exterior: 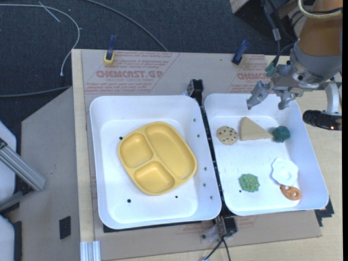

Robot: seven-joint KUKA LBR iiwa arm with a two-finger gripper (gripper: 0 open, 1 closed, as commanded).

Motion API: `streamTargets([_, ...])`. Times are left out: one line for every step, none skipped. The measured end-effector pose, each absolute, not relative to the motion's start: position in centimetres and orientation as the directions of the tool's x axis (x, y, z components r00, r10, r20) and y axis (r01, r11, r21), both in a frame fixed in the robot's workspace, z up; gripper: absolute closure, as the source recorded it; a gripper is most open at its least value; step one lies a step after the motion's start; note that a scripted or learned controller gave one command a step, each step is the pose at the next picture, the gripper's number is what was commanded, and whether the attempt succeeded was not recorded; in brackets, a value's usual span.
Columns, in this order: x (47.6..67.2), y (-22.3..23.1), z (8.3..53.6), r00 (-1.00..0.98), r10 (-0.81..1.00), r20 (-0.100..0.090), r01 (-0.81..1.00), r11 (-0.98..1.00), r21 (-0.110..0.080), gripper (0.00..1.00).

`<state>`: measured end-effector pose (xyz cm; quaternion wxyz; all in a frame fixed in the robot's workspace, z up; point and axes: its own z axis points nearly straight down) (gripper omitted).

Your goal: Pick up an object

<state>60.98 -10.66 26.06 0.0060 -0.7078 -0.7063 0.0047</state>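
Observation:
My gripper (270,99) hangs open over the far edge of the right bin (310,162), its two fingers spread wide with nothing between them. Just below it lies a tan wedge (254,129), with a chocolate-chip cookie (227,135) to its left and a small dark-green piece (281,134) to its right. Nearer the front of that bin sit a fuzzy green piece (249,182), a fried egg (285,171) and a brown pretzel (291,192).
The left bin (109,200) holds a yellow three-compartment tray (157,157). Black clamps (195,87) sit between the bins at the far side and at the front. Blue clips (111,50) pin the cardboard at the far edge. Cables run across the dark floor.

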Motion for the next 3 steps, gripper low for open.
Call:
streamTargets([61.2, -10.6, 26.8, 0.000, 1.000, 0.001, 1.000, 0.000, -0.001, 0.00])
streamTargets([61.6, -10.2, 20.7, -0.001, 1.000, 0.002, 1.000, 0.001, -0.008, 0.00])
streamTargets([62.5, -10.3, 15.3, 0.000, 1.000, 0.001, 1.000, 0.000, -0.004, 0.00])
